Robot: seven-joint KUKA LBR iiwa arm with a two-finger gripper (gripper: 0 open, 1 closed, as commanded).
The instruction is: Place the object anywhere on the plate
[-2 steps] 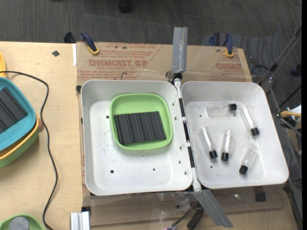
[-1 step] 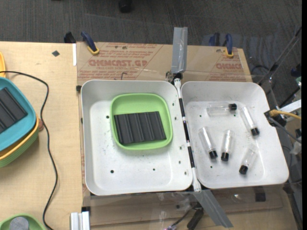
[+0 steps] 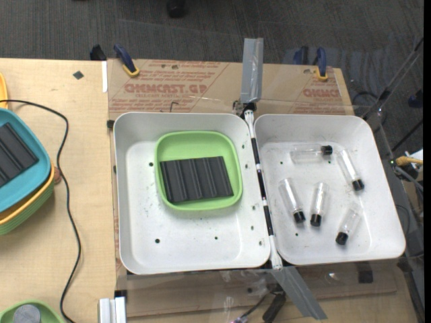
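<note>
Wooden bench, two white bins side by side | five clear vials (image 3: 316,204) with black caps, loose in right bin (image 3: 377,244) | green plate (image 3: 197,145) bearing dark ribbed pad, left bin | step: pick an isolated vial, grasping across its body, probably mid-length | claw: state cannot be told.

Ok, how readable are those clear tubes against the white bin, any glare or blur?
Camera view: lighting is even and soft, with no harsh glare; the clear vials nearly blend into the right bin, only their black caps stand out; the green plate and its dark ribbed insert read sharply.
</note>
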